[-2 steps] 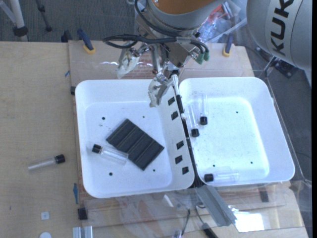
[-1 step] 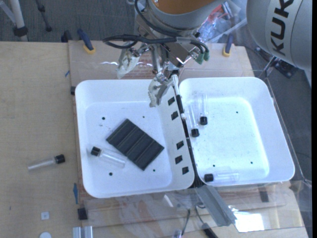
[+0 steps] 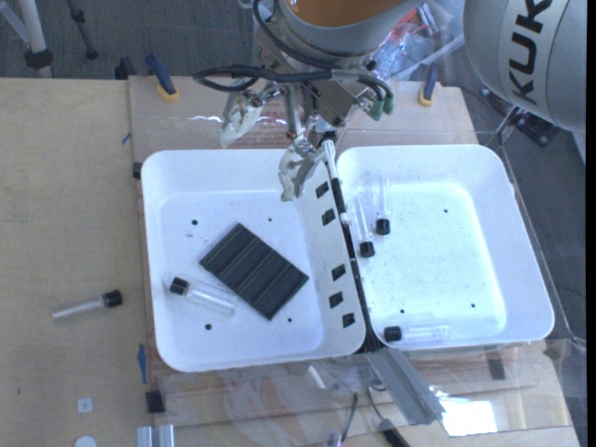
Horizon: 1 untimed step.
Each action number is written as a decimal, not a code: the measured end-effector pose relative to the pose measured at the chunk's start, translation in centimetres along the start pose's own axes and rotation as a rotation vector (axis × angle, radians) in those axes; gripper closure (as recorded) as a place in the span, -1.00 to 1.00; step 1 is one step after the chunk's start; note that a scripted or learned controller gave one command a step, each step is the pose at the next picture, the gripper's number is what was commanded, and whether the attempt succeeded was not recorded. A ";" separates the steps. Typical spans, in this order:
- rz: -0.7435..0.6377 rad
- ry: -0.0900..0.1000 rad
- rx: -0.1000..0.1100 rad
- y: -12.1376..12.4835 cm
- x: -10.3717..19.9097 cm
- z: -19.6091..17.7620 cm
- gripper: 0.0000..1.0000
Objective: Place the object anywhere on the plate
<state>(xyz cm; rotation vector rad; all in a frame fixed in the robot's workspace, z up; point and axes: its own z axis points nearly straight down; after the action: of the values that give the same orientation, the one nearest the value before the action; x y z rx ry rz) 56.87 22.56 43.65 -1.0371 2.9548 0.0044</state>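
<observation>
A black ribbed plate (image 3: 253, 270) lies flat in the left bin (image 3: 177, 343), slightly right of its middle. Beside the plate's left corner rests a clear vial with a black cap (image 3: 198, 293), touching or nearly touching it. My gripper (image 3: 265, 147) hangs over the far edge of the left bin, well behind the plate. Its two fingers (image 3: 235, 121) are spread apart and nothing is between them, so it is open.
The right bin (image 3: 531, 250) holds three more clear vials: two near the divider (image 3: 376, 208) and one at the front (image 3: 414, 331). Another capped vial (image 3: 86, 305) lies on the wooden bench left of the bins. The arm's body looms over the bins' far side.
</observation>
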 end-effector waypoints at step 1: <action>0.000 0.000 0.000 0.0 0.0 0.0 -1.00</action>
<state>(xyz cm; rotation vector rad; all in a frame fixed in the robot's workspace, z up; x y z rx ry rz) 56.87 22.56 43.65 -1.0372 2.9548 0.0044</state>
